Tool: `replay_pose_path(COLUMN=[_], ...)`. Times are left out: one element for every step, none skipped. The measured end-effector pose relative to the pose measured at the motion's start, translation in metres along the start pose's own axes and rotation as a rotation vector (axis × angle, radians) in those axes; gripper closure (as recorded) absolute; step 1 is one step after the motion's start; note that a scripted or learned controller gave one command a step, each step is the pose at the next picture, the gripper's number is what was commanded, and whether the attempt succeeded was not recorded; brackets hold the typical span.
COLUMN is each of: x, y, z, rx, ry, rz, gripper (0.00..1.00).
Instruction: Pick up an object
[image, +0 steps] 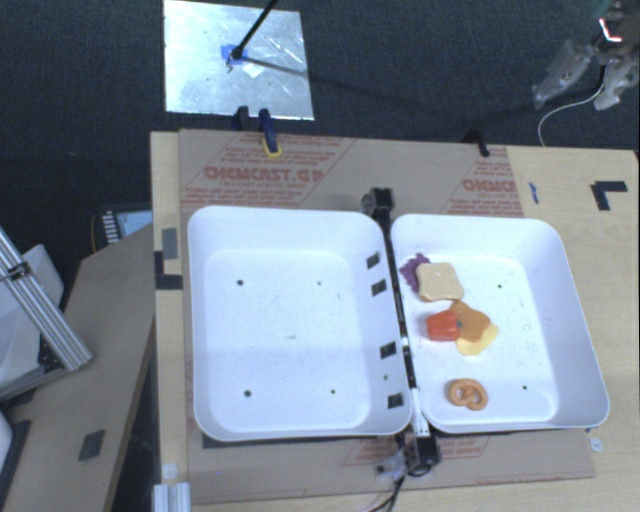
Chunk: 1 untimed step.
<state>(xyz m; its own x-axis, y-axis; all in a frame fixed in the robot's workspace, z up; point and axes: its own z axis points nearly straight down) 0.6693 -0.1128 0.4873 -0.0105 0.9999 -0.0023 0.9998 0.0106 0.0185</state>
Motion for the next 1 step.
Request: replay_pose_path(x=[-0.0034], y=[-0.0002], z=[-0.0018], rx=[0.011], ry=[0.000], rz=[0.001], gripper=[1.00])
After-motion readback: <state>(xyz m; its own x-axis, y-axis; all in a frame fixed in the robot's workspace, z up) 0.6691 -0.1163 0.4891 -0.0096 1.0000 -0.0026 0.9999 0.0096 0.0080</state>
